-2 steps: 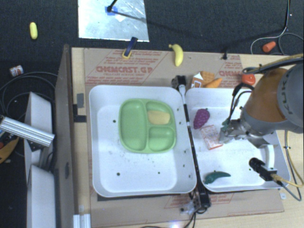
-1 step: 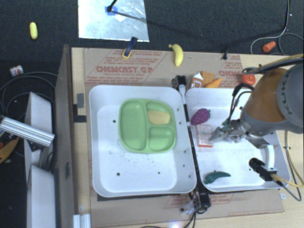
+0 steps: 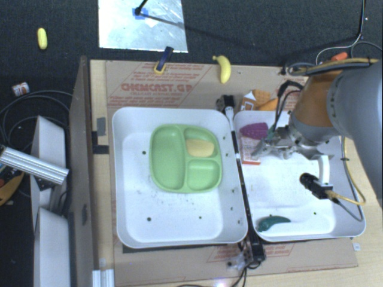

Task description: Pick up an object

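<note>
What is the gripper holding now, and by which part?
It cannot be told: the gripper is low in the right bin, beside the purple object, with nothing visibly held.

Left bin (image 3: 134, 220) and right bin (image 3: 299, 220): white plastic, smooth, giving off a dull sheen. Green divided plate (image 3: 173, 160) at frame centre: matt plastic, smooth; the yellow piece (image 3: 200, 145) in its upper right compartment is looking soft and matt. Bench sheet (image 3: 179, 82) under the bins: brown cardboard, flat matt, red print showing. Upper left of frame, a square sheet (image 3: 119, 17) is reflecting light like foil or polished metal. Dark floor (image 3: 48, 11) around it is reading as rough, carpet-like. Arm (image 3: 353, 100) at right: grey casing, smooth, slightly glossy, orange band shining. Teal object (image 3: 272, 222) in the right bin is looking glossy. Banana (image 3: 224, 69) on the cardboard: smooth yellow, plastic-looking.
</note>
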